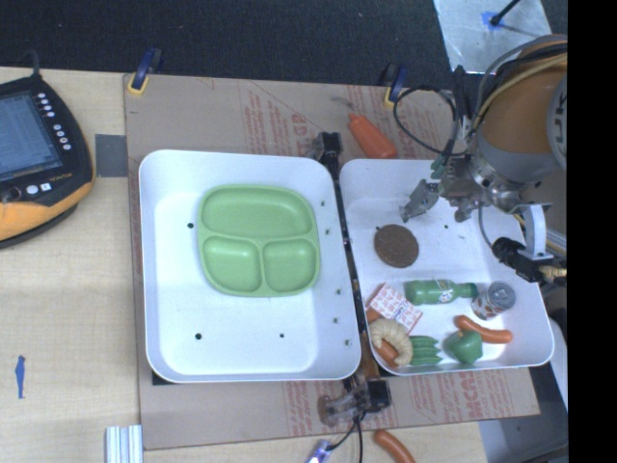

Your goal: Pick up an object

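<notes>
The end effector [421, 204] hung over the upper part of the right bin [362, 186], its dark fingers pointing down and to the left; whether they were open or closed, I could not tell from where I stood, and nothing showed between them. The nearest thing to pick was the brown disc [396, 245], lying flat on the bin floor just below and slightly left of the fingertips, apart from them. Being round, it offered no long axis to line up with. Open white floor lay all around it, so a short drop looked unobstructed, though its flatness might make a grip awkward. The other pieces crowded the bin's lower edge: a green bottle [441, 291] lying sideways, a small can [494, 300], a carrot [481, 331], a green pepper [465, 348] and a red-patterned packet [390, 303]. The left bin [159, 258] held a green divided plate [258, 238]
</notes>
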{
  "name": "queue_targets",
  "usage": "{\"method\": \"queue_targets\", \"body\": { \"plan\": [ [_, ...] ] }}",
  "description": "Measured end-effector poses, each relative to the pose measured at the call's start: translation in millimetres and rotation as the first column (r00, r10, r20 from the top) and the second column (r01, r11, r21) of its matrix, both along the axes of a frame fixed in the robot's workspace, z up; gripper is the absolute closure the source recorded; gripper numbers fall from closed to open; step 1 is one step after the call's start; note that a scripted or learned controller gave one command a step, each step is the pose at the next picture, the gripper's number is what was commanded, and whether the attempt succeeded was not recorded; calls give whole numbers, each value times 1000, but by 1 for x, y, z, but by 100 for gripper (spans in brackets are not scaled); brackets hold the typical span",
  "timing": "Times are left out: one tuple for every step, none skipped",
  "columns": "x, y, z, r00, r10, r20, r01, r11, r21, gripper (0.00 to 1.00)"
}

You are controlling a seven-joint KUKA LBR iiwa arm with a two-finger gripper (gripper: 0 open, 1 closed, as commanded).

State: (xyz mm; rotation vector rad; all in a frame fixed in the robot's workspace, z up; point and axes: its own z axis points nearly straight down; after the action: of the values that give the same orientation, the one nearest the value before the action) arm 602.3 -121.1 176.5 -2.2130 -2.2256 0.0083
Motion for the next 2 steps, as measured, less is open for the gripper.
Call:
{"method": "queue_targets", "body": {
  "plan": [
    [-10,13,-86,1000,-1,1,1,1000,0,0],
    [-8,10,-72,1000,3,6,-3,1000,-4,100]
  ]
}}
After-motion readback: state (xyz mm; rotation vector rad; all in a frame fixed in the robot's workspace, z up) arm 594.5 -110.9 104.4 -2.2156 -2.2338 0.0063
